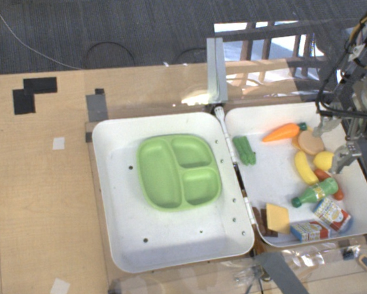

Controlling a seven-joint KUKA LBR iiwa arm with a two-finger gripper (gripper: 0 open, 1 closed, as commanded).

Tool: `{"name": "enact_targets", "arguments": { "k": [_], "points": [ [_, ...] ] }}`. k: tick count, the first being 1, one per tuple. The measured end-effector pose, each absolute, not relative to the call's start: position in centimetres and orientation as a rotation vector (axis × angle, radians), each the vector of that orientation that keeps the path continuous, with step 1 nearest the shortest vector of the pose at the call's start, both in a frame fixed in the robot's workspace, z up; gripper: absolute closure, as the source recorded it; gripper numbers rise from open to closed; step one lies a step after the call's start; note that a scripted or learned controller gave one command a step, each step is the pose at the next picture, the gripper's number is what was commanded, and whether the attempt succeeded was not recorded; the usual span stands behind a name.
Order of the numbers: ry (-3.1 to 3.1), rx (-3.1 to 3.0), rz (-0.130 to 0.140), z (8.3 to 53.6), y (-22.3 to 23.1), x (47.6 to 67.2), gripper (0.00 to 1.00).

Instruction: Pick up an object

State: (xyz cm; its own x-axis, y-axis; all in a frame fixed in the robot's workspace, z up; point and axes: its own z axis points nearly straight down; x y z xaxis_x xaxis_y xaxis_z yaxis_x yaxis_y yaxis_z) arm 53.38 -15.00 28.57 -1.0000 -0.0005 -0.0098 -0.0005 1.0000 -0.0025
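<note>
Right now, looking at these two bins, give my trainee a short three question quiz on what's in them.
1. True or false: the green divided plate lies in the left bin.
2. Which item lies closest to the divider between the bins? A) carrot B) green pod-shaped toy C) banana
3. Fill in: the pincer sits over the ___ bin's far right side.

Key: 1 true; 2 B; 3 right.
</note>
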Motion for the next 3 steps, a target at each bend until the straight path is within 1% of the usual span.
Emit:
{"name": "enact_targets", "arguments": {
  "k": [1,2,3],
  "points": [
    [3.122,-0.35,0.002,15.7,-17.7,52.7,0.0],
    [3.104,-0.351,-0.01,9.1,-16.9,52.9,0.0],
    [3.106,-0.329,-0.003,9.0,-12.2,57.2,0.0]
  ]
}}
